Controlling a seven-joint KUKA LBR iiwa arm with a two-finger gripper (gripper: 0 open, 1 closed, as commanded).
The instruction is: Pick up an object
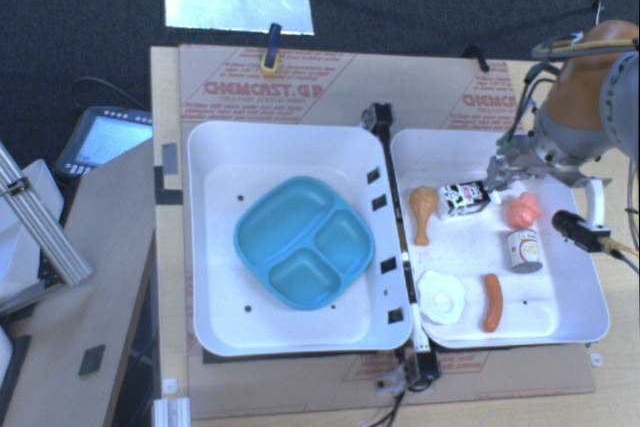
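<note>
Fried egg by rim, sausage apart

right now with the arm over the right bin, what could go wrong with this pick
1. The claw sits at the right end of the small black-and-white carton, so an off-centre grip might twist it or let it slip.
2. The pink rounded toy and small grey can lie close by; the claw could knock them.
3. The tan plastic drumstick lies just left of the carton, so a push could shove them together.
</note>
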